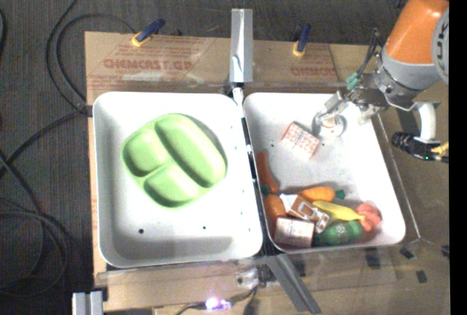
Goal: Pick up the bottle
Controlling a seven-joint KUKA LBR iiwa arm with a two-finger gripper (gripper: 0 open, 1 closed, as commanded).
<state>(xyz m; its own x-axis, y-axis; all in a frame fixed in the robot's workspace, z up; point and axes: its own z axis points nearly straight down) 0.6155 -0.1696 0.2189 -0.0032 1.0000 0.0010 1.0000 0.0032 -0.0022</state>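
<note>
Lab — clamped cardboard, loose cables

right bin: centre floor open | toy pile blocks front

You see the two-finger metal gripper hanging over the far part of the shallow white right-hand bin, just beside a small pink-and-white patterned box. Toward that bin's near edge lies a heap of coloured toy food.
</note>
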